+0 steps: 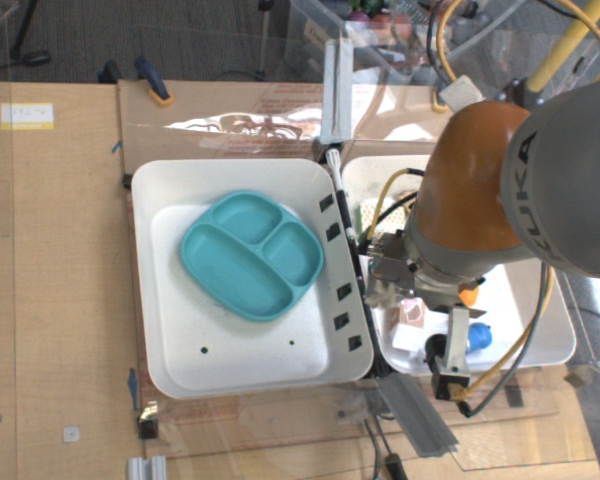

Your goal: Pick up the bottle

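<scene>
The arm [500, 183] hangs over the right bin [555, 343], its gripper [412, 303] low inside near the divider; whether it is released or clenched cannot be told. The bottle [408, 328], white with a pinkish label, lies directly under and touching the gripper. A blue object [478, 338] sits just beside it, farther from the divider. Across the divider, a teal divided plate [252, 255] rests in the left bin [150, 268].

teal divided plate [252, 254] | white bins [160, 268] | orange-banded grey arm [500, 178] | possibly blue bottle [478, 338]
</scene>
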Controlling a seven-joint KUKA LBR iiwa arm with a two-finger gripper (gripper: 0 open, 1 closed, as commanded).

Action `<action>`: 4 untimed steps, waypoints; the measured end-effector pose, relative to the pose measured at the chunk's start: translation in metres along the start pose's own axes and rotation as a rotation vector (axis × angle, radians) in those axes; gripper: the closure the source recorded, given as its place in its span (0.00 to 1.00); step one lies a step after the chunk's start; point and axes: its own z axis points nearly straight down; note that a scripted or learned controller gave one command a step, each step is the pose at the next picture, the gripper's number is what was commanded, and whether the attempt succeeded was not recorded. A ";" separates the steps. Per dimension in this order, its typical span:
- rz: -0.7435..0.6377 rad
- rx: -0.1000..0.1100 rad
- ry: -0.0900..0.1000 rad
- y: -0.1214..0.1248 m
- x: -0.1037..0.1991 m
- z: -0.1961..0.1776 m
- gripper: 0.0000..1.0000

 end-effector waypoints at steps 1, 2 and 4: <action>-0.004 0.000 0.000 -0.003 0.092 0.001 1.00; 0.078 0.000 0.000 0.055 0.170 -0.021 1.00; -0.343 0.002 0.000 0.029 0.160 0.052 1.00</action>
